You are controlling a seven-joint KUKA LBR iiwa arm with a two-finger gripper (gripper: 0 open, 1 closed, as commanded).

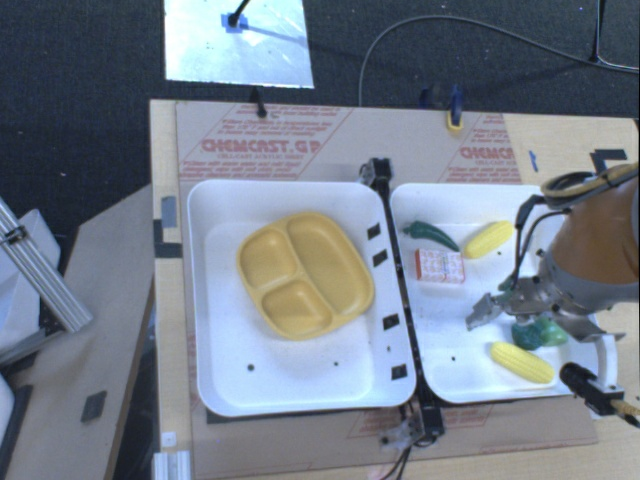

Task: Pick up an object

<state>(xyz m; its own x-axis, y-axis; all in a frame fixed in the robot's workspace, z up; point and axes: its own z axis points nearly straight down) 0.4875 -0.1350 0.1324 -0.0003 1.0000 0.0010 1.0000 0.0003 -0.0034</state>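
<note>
Corn (521, 362) lengthwise toward lower right

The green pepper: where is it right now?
The green pepper lies in the right bin, near its top-left corner, above the red-and-white packet.

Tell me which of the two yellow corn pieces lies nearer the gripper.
The corn piece at the bin's near edge, just below the gripper beside the teal object. The other corn piece lies by the green pepper.

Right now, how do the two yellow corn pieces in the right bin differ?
The upper corn lies near the bin's far side, beside the green pepper, well apart from the arm. The lower corn lies near the front edge, just below the gripper, and looks slightly longer. Both are yellow and lie tilted.
</note>
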